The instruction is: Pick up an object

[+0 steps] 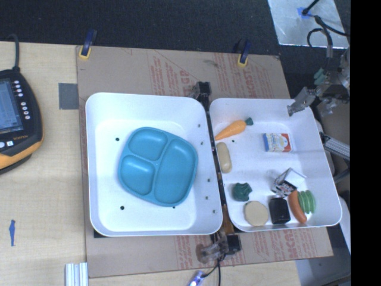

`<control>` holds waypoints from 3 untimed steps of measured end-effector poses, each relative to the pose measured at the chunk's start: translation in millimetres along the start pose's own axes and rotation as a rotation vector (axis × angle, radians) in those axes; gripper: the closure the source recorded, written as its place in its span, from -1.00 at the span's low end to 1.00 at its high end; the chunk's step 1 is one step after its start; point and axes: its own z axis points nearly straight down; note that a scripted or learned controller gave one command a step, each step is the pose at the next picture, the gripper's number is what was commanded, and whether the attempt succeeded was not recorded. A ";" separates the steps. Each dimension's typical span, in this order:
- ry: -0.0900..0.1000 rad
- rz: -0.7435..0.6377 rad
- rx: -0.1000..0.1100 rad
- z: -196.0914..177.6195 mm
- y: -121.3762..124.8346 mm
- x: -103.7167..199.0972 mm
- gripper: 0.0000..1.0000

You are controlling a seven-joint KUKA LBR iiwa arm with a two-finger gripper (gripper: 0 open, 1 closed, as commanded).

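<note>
The right bin (315,154) holds several small objects. An orange carrot (231,129) lies at its upper left, with a beige oblong piece (224,157) just below it. A small white, blue and red box (277,142) sits toward the upper right. Along the front lie a dark green lump (241,190), a round tan disc (256,213), a black block (278,210), a second carrot (296,206) beside a green vegetable (307,201), and a silver-and-white piece (287,180). My gripper (300,103) hangs over the bin's upper right corner, apart from every object.
A blue divided plate (158,165) lies in the left bin (101,213). A teach pendant (15,115) rests on the bench at far left. Clamps (87,45) hold the cardboard sheet at the back. Cables and arm hardware (327,79) crowd the upper right.
</note>
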 end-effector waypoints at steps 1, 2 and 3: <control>0.001 -0.002 0.004 114.9 7.8 82.9 -1.00; 0.000 -0.001 -0.001 168.9 40.2 100.1 -1.00; -0.001 0.001 -0.001 121.0 -26.9 71.0 -1.00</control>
